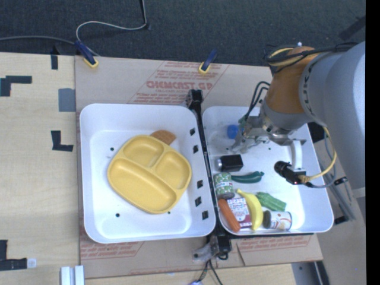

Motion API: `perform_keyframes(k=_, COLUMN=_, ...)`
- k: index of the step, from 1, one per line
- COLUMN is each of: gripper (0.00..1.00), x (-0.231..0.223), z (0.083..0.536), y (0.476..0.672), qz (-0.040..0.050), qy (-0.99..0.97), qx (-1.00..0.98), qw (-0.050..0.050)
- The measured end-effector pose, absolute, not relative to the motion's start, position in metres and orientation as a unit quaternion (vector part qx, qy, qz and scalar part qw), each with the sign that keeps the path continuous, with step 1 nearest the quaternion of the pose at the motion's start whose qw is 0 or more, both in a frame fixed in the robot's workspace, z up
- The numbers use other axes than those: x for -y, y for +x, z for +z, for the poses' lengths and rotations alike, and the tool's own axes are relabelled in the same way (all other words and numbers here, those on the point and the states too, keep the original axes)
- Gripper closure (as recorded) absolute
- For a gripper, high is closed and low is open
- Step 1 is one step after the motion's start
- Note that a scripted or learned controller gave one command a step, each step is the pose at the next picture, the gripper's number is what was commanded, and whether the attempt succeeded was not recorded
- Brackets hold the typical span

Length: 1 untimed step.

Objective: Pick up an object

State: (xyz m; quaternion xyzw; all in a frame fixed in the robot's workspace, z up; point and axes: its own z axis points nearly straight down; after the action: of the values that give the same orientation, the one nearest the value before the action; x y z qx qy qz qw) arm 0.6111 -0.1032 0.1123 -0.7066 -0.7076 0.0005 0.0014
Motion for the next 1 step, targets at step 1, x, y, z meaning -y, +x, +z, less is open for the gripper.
perform_keyframes(k=1, gripper=0.00, x=0.1032, z=0.1121, y=0.6111, qz=0.0005, qy=-0.707, qx=0.708, qw=0.001)
